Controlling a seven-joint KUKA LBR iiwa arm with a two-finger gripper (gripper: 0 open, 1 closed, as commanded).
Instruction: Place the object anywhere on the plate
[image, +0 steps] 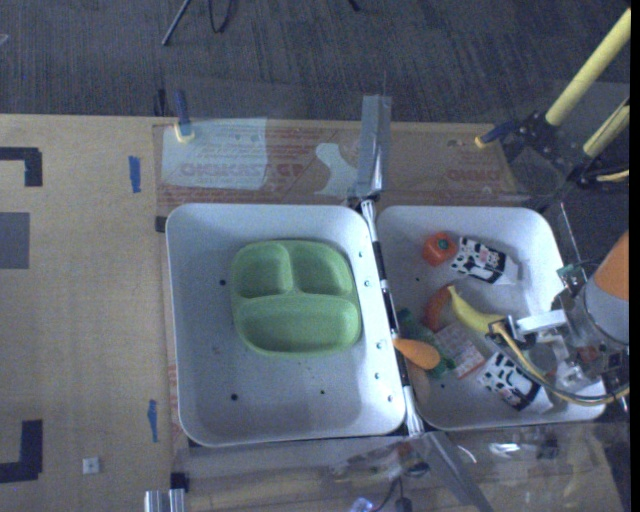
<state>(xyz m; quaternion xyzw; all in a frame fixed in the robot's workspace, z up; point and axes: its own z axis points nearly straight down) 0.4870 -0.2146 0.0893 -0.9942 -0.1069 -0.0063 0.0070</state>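
The plate (295, 297) is matte green plastic, a rounded rectangle w/ three compartments: two small ones at the top, one wide at the bottom. It lies flat in the left bin (200, 400), a shallow white tray w/ rounded corners and some small dark dots on its floor.

The bench (80, 330) is light wood or cardboard colour, w/ black square marks and short strips of blue tape (134, 173). A taped paper sheet (215, 153) lies behind the left bin. Beyond the bench, dark carpet floor; yellow rods (597, 62) stand at the top right.

The right bin (530, 225) holds several items: a small orange-red round thing (438, 248), a black-and-white patterned carton (477, 259), a yellow banana (472, 312) (curved, smooth), an orange carrot (418, 351) lying near the wall between the bins, a flat printed packet (460, 352) and a second black-and-white item (508, 380).

The gripper (545, 350) is low in the right bin, just beside the banana end and the second patterned item. Whether the fingers are open or closed, I cannot tell; cables and metal parts cover them. Which object is the task's one is unclear; all of them lie in the right bin, apart from the plate.
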